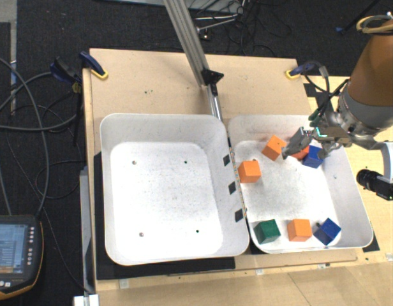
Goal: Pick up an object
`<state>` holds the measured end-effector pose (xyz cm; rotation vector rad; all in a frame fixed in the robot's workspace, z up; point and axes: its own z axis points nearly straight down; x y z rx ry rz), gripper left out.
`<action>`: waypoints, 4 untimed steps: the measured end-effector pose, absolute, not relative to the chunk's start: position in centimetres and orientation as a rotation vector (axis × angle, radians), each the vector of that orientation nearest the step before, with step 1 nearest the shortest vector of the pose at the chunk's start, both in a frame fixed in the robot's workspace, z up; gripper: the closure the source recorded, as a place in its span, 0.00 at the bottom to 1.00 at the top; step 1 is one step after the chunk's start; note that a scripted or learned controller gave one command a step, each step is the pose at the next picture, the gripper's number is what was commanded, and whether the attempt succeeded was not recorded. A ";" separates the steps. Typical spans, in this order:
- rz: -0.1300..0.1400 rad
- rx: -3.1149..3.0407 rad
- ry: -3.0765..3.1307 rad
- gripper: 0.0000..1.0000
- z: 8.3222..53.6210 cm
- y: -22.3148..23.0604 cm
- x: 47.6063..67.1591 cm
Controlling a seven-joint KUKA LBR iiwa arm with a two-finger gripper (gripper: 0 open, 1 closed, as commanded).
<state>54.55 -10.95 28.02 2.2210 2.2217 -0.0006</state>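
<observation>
A metal strut [187, 34] is seen slanting across the bench top. Blue clamps [88, 61] are fixed at its rear corners. A tablet [11, 250] is seen lower left, cables [30, 116] above it.

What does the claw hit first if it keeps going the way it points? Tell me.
The claw points toward the view's left and slightly down. The orange block at its tip likely comes first, though depth is hard to judge from above.
</observation>
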 end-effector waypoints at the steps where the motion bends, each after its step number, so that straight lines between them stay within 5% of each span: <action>1: -0.006 2.225 2.225 0.00 21.9 -10.5 53.9; 3: -0.006 2.227 2.223 0.00 11.3 -10.5 54.0; 4: 0.001 2.221 2.219 1.00 12.6 -10.5 54.2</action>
